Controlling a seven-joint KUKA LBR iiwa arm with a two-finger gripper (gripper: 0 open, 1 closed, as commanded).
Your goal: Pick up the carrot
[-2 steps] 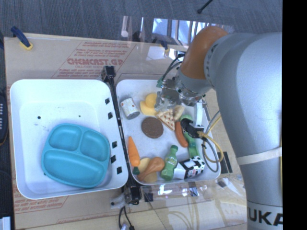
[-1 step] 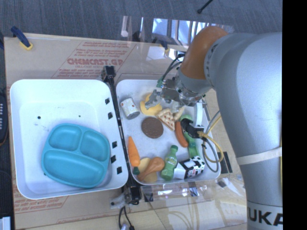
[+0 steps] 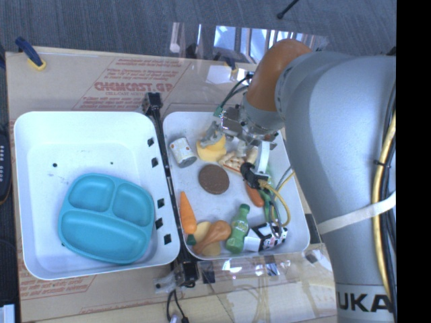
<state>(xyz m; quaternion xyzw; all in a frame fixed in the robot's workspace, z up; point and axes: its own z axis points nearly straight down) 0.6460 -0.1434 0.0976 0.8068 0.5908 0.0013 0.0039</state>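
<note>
**binwatcher:** Where's the carrot right now?

**kuka_fan:** It's lying in the right bin, right up against the left wall and toward the near side. Nothing's touching it from above. There's a tan drumstick-looking toy just beside its near end, and a green bottle a bit further right.

**binwatcher:** And the gripper?

**kuka_fan:** It's at the far side of the same bin, over a yellow piece, with a silver can to its left. Honestly can't tell if it's open or closed, the wrist covers it. It's well apart from the carrot, with a brown round disc sitting between them.

**binwatcher:** Left bin?

**kuka_fan:** It's got a blue divided plate.
</note>
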